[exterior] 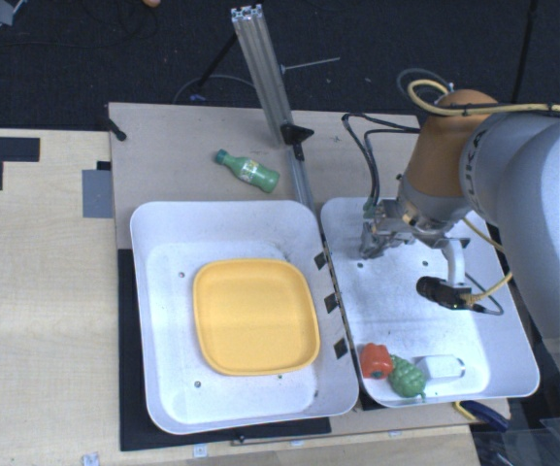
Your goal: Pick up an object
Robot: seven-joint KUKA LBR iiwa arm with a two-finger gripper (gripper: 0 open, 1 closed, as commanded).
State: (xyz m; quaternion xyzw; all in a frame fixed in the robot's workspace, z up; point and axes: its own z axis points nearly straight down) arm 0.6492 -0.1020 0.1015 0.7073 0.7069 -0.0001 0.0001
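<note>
Tool [374,241] low over the far left corner of the right bin [512,372], near the rim; jaw opening too small and blurred to tell, nothing visibly held. Red object [375,360], green object [407,378] and a white piece [443,365] clustered at that bin's near edge. Yellow plate [255,316] flat in the left bin [153,250]. Green bottle [247,171] lying on the table [163,153] beyond.
</note>
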